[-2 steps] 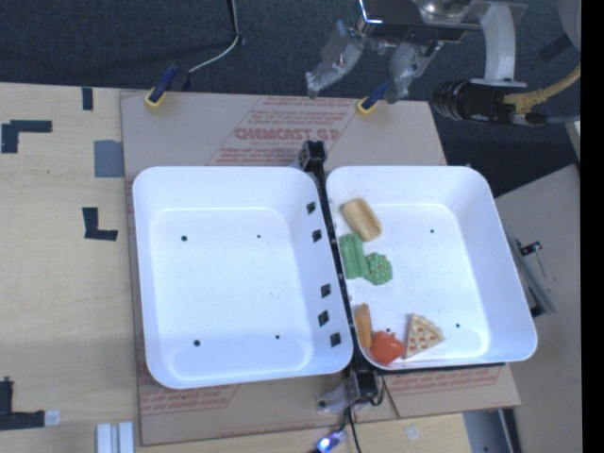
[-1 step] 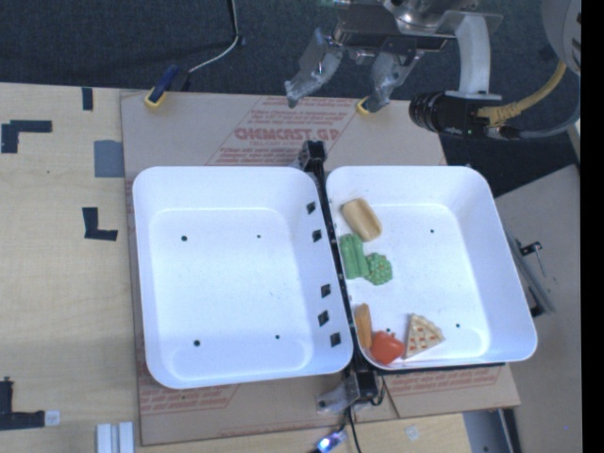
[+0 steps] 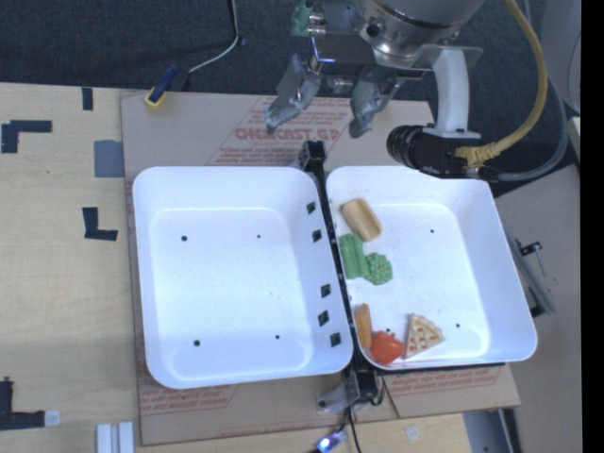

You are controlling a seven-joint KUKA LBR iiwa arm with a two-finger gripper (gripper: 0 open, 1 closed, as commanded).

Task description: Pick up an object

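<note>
**Gripper raised above the bins, fingers apart, nothing held**

Gripper (image 3: pixel 321 111): hangs over the cardboard sheet (image 3: pixel 236 135) beyond the far edge of the two bins, near the line where they meet. Its two grey fingers (image 3: pixel 291 97) stand spread, with printed cardboard showing between the tips; no object lies between them.

Arm (image 3: pixel 415 8): grey, enters from the upper right; a white bracket and a yellow hose run down beside it.

Right bin (image 3: pixel 472 253): white, shallow. It holds all the objects, gathered along its left wall.
- Tan bread roll (image 3: pixel 360 218), nearest the far end, tilted.
- Green broccoli piece (image 3: pixel 365 262), just below the roll, lying against the divider.
- Orange carrot stick (image 3: pixel 362 321), at the near-left corner, lying along the wall.
- Red tomato (image 3: pixel 385 347), touching the carrot stick's near end.
- Pizza slice (image 3: pixel 422 334), just right of the tomato, by the near wall.

Left bin (image 3: pixel 226 272): white, with four small dark dots on its floor.

Bench (image 3: pixel 57 253): pale wood with dark tape marks.
</note>
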